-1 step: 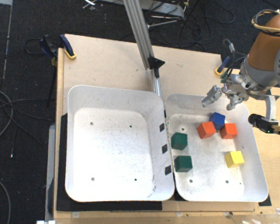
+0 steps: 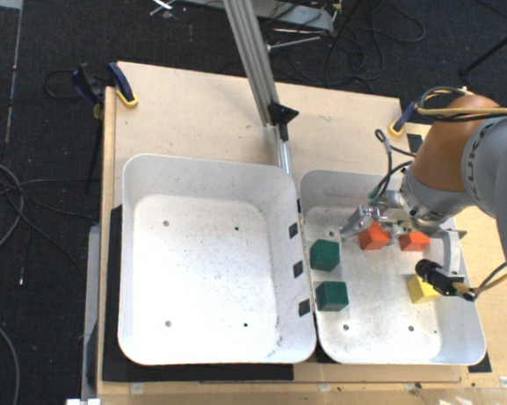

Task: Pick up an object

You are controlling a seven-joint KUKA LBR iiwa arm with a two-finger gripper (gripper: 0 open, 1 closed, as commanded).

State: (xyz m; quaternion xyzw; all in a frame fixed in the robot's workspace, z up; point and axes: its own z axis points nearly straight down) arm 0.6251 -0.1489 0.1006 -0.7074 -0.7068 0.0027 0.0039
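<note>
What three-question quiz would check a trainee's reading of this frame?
1. True or false: both green blocks lie in the right bin.
2. Which block lies nearest the right bin's right rim? A green, B yellow, C orange.
3. Which bin is the arm over?

Key:
1. True; the second green block is there too.
2. B, the yellow block.
3. The right bin, above the orange blocks, not the left bin.

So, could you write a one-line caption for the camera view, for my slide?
Arm reaching into the right bin, claw low beside an orange block, near two green blocks and a yellow one.
</note>
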